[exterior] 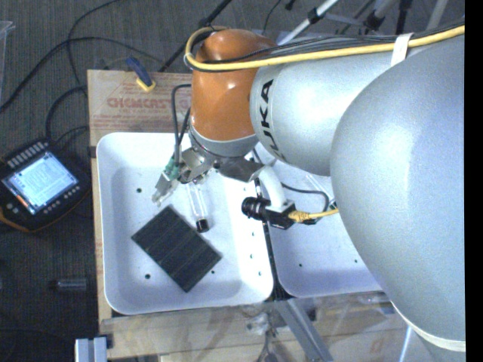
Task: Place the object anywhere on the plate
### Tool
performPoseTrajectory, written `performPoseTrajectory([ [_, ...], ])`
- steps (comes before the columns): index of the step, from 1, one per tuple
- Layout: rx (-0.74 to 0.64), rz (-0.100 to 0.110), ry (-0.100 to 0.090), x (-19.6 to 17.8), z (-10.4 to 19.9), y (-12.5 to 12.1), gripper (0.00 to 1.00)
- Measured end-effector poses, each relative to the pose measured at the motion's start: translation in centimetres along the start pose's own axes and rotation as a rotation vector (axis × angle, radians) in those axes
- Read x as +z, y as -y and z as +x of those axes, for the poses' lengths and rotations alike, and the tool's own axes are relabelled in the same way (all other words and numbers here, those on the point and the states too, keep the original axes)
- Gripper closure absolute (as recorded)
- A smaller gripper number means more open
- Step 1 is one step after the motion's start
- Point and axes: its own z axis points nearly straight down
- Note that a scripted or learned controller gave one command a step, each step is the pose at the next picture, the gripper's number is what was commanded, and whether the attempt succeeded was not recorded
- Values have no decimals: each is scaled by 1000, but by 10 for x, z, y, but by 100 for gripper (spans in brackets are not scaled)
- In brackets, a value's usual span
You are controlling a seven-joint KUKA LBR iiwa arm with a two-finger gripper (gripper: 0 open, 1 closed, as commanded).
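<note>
The gripper hangs over the left bin with its fingers apart, nothing between them. The dark square plate lies near the bin's front edge, just beside one fingertip.

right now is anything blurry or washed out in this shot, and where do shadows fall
Camera view: the big grey arm at right is close to the lens, soft and brightly lit; the left bin is near overexposed white; the dark plate stays sharp, with a faint shadow along its edge; the tool hangs above it, its fingers slightly blurred.
</note>
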Motion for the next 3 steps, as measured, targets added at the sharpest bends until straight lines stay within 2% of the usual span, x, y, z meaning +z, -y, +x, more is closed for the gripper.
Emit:
performPoseTrajectory([
  [3, 0, 0, 0, 0, 0, 0, 0],
])
